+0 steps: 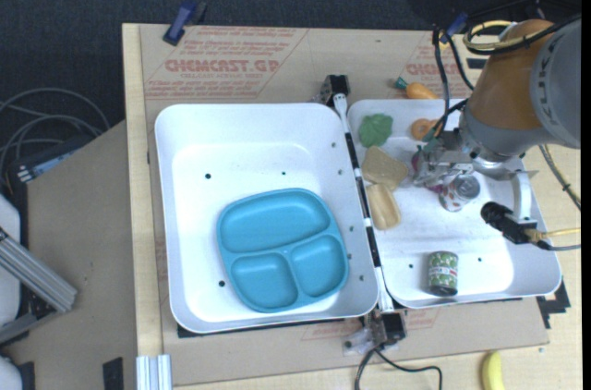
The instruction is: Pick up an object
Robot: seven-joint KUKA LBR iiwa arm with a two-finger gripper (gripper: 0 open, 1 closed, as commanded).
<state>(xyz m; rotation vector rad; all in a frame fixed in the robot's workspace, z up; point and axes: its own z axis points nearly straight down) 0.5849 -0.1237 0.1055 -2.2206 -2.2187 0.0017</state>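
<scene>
The left white bin [185, 194] holds a light-blue plastic tray with 3 compartments [282, 247]. In the right white bin [531, 273] lie a tan bread-like piece [382, 166], a green leafy toy [375, 130] and a small green-labelled can [442, 272]. The gripper [450, 185] hangs low near the bread; how its fingers stand, I cannot tell. Nothing looks lifted yet, so the pick seems still to do

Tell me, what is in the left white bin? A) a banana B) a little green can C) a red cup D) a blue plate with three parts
D: a blue divided plate with three sections lies in the left bin; the small green can stands in the right bin.
</scene>
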